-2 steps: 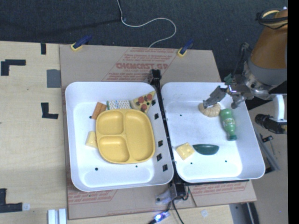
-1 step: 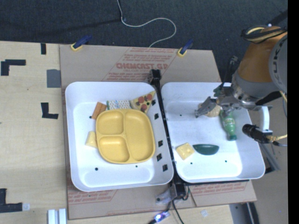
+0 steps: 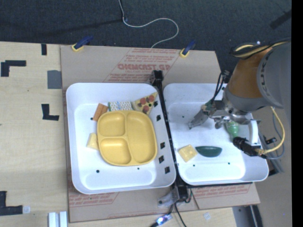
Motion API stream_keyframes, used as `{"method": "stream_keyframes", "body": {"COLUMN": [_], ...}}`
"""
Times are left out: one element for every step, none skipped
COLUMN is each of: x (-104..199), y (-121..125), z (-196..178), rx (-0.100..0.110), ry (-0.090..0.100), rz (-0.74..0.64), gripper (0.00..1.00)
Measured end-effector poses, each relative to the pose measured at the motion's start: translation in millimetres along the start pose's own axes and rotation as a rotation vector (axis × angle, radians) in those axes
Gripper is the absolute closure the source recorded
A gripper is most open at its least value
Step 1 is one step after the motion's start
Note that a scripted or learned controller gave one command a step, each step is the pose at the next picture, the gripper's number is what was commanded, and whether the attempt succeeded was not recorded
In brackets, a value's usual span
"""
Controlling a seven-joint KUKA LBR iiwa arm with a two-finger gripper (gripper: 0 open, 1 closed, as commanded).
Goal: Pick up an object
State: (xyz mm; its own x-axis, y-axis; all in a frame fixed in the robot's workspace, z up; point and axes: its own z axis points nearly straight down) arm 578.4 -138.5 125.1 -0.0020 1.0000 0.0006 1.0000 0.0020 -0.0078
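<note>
The grey arm's gripper [image 3: 201, 118] hangs over the right bin [image 3: 189, 171], its fingers apparently drawn together on nothing, though the slant makes that hard to judge. Below it lie a yellow cheese-like wedge [image 3: 187, 152] and a dark green oval piece [image 3: 209, 151], just beside each other. A descent from here risks landing on bare floor, short of both.

My arm [image 3: 277, 79] is a bulky grey casing with a broad orange band [image 3: 246, 74] just above the wrist. Down at the gripper [image 3: 198, 121] I see slim grey metal, with black and yellow cables [image 3: 265, 148] looping beside it.
</note>
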Motion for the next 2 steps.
{"method": "stream_keyframes", "body": {"x": [1.0, 1.1], "y": [0.1, 0.7], "z": [42.8, 30.2], "rx": [-0.006, -0.008], "ry": [-0.002, -0.002], "rz": [0.000, -0.001], "gripper": [0.00, 1.00]}}
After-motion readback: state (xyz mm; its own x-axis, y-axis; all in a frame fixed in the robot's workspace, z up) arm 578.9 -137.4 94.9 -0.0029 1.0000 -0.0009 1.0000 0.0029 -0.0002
